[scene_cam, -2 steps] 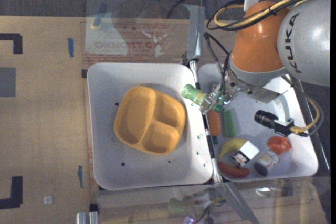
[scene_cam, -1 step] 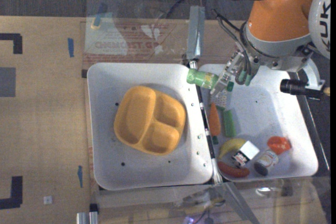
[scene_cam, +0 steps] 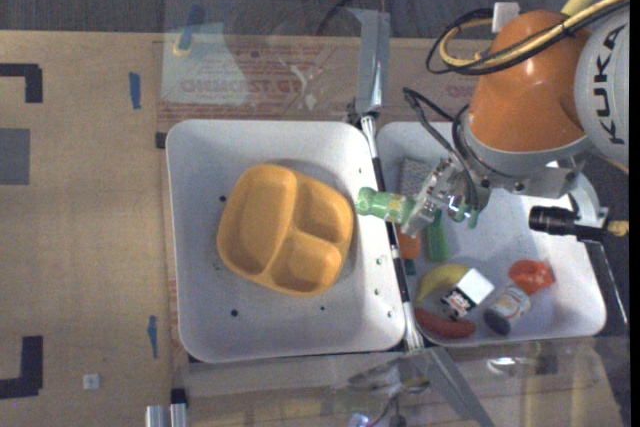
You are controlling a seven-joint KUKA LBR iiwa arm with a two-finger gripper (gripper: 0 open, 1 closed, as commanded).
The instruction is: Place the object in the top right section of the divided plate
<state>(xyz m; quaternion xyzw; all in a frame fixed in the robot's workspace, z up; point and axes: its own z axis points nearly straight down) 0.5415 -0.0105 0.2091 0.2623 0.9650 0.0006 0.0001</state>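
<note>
Nearest the camera, along the front edge of the shallow white right bin (scene_cam: 580, 315), there's a little pile of stuff: a dark red sausage-shaped toy (scene_cam: 443, 323), a yellow rounded toy (scene_cam: 440, 279) just behind it, a small white box with dark print (scene_cam: 467, 293) leaning on those two, a small jar with a dark cap lying on its side (scene_cam: 507, 306), and an orange-red lumpy toy (scene_cam: 531, 273) toward the bin's right edge. A green stick-shaped piece (scene_cam: 438, 236) and a bit of orange (scene_cam: 408, 244) sit by the bin's left wall.

In the shallow white left bin (scene_cam: 190, 245), the yellow-orange divided plastic plate (scene_cam: 287, 228) sits about in the middle, turned at a slant, with three compartments.

The pale green translucent plastic bottle (scene_cam: 383, 205) is lying sideways in the air right over the wall between the two bins, its free end poking over the left bin's right edge, just beside the plate's right-hand rim and not in any compartment. The two-finger metal gripper (scene_cam: 428, 205) has its jaws closed narrow around the bottle's other end, so it's actually holding it.

Behind that is the grey arm with the big orange band (scene_cam: 525, 85), over the back of the right bin. Farther back, a sheet of clear plastic film (scene_cam: 250, 65) lies on the brown cardboard bench top (scene_cam: 80, 215), with blue tape bits nearby.
</note>
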